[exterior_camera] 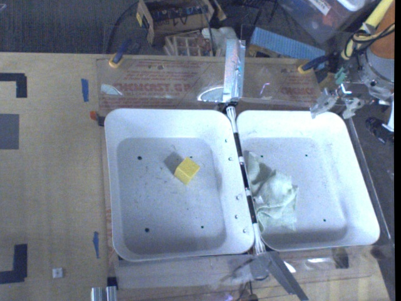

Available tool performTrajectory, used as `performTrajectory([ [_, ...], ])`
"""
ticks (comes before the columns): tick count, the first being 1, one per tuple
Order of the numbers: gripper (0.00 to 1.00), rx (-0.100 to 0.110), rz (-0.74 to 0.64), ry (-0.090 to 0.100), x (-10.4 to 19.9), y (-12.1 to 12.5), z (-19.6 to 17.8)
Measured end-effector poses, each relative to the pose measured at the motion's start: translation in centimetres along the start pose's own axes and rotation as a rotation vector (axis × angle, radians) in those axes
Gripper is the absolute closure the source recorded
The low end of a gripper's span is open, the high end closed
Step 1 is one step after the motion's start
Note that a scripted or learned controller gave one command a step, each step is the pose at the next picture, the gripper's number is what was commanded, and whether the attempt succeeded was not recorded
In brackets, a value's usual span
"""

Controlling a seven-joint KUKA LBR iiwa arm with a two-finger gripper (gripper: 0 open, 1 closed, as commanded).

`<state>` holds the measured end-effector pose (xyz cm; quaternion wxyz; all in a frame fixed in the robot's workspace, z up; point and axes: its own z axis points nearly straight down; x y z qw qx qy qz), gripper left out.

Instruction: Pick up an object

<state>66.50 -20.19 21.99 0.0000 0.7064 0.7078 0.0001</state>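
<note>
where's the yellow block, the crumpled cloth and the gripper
yellow block (187, 170), camera view, its top face
crumpled cloth (273, 193), camera view, middle of the bunched fabric
gripper (333, 100), camera view, between its fingertips

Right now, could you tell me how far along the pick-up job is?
Nothing looks done yet. The yellow block lies on the floor of the left bin, and the crumpled pale cloth lies in the right bin. The gripper sits at the right bin's far corner, holding nothing visible. Reaching in, grasping and lifting an object all remain.
</note>
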Motion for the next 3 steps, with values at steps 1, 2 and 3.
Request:
performTrajectory([
  [1, 0.0, 0.001, 0.066, 0.0, 10.1, 0.2, 5.1],
  [2, 1.0, -0.002, 0.063, -0.002, 10.2, 0.3, 3.9],
  [3, 1.0, -0.001, 0.241, -0.001, 15.8, -7.7, -7.4],
])
